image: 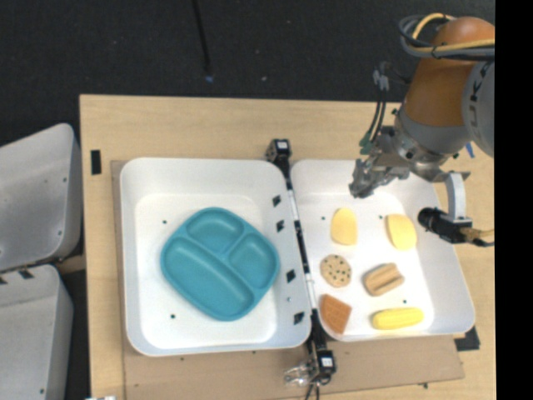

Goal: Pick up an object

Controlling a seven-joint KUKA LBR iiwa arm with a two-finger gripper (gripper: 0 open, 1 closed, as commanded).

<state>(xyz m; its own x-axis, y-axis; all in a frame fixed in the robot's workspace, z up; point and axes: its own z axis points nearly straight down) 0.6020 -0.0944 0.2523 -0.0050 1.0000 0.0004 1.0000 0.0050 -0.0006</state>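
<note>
Nearest, the right-hand shallow white bin (441, 307) holds an orange wedge (336, 313) and a yellow oblong piece (396, 317). Farther in lie a speckled round cookie (336, 270) and a tan bread-like roll (383, 279), then two pale yellow pieces (344, 226). The left bin (141, 323) carries a teal compartment tray (219, 262). The gripper (364, 183) hovers over the right bin's far edge; whether it is apart or together cannot be told. No legible writing.

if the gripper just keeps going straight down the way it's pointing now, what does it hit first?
Probably bare floor of the right bin, near its upper-left corner. The gripper points down at white surface above the pale yellow piece, which lies a little nearer the camera. Depth is unclear from this slant, so it might clip that piece's top edge.
</note>
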